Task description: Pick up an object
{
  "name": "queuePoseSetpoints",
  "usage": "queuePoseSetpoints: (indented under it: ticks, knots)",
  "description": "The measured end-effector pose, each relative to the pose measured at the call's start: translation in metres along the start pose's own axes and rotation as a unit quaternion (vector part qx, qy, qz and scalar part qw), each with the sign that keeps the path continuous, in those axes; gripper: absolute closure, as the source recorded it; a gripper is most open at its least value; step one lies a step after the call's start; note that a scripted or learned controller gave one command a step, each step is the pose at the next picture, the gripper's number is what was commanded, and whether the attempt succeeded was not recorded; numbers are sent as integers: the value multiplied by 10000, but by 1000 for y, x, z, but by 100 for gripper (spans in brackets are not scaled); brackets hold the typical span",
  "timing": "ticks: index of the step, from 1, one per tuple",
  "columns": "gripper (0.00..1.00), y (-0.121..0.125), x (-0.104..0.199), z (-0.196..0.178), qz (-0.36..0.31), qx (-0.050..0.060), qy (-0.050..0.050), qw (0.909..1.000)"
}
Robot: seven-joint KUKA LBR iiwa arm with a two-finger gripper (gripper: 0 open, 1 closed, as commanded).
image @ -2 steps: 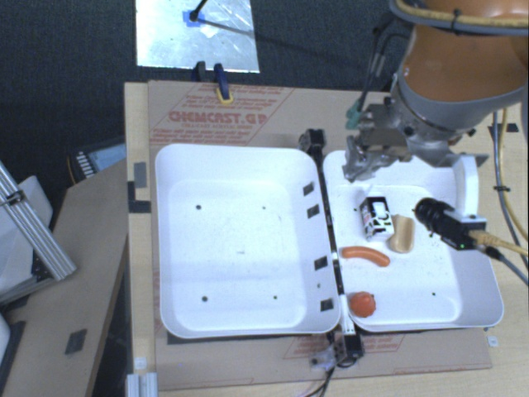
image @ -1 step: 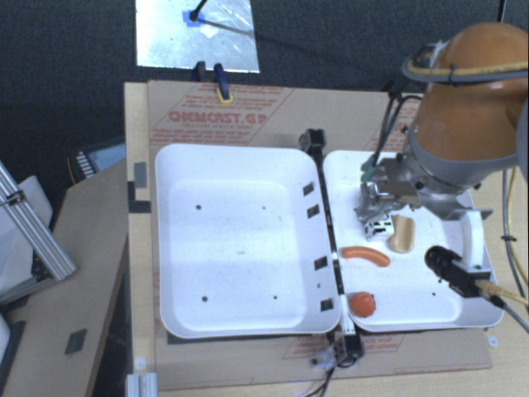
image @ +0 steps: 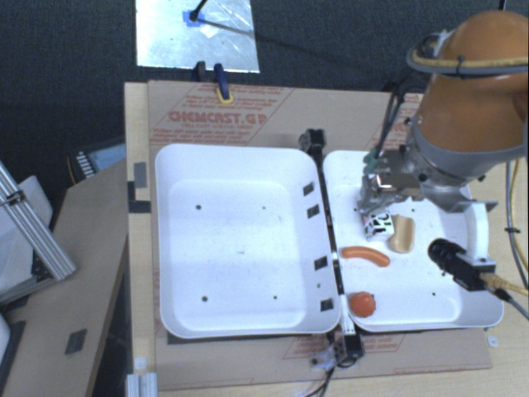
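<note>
The right bin (image: 430,304) holds several small things. A white object with black and green markings (image: 379,223) lies near its middle, and a tan bread-shaped piece (image: 403,233) rests just right of it. An orange sausage-shaped piece (image: 365,255) lies below them, and a round orange-red object (image: 362,304) sits at the bin's front left corner. My gripper (image: 374,197) hangs low over the right bin, directly above the white marked object. From this angle the wrist covers the fingers.
The left bin (image: 240,238) stands beside the right one, with a black clipped divider (image: 326,238) between them. A black cylindrical part (image: 453,263) on the arm overhangs the right bin's right side. The brown board (image: 223,114) lies under both bins.
</note>
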State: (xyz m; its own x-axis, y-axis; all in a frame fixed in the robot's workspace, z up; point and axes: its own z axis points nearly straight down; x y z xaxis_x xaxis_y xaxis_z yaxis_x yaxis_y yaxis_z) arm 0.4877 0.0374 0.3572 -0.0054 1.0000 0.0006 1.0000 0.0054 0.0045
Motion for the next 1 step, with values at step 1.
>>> queuePoseSetpoints:
  ticks: [1]
  knots:
    - [100,1,0,-11,-19,-11,2,10000]
